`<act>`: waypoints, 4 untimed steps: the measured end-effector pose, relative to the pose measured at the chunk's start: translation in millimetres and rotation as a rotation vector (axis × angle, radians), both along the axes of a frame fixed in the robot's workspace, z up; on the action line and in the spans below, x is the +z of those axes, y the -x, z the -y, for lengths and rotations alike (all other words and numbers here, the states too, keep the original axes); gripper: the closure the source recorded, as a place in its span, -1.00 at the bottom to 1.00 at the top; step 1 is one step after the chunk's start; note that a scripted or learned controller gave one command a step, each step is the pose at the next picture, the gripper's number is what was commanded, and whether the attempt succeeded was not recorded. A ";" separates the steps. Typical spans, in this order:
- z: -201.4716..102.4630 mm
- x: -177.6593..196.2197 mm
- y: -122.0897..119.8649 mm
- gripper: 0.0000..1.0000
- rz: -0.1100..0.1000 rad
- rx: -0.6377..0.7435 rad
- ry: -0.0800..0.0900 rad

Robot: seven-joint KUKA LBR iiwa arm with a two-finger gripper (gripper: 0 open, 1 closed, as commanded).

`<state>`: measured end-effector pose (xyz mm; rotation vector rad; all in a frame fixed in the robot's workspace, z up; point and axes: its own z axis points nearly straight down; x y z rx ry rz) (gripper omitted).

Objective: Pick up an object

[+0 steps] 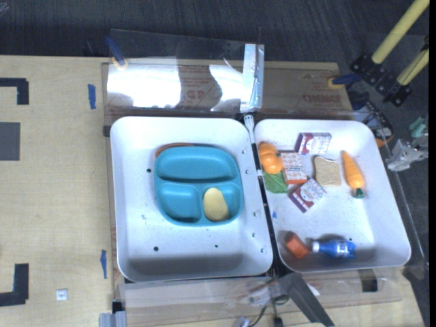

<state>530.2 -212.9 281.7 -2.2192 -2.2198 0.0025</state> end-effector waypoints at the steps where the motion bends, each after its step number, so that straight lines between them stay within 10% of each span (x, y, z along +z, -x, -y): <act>1: 11.5 28.3 36.5 -1.00 0.002 -0.262 0.002; 2: -2.3 -140.6 37.9 -1.00 -0.011 -0.329 -0.001; 3: -19.4 -191.0 -77.5 -1.00 0.012 -0.178 0.003; 4: -127.3 -94.6 -70.7 -1.00 0.008 -0.061 -0.002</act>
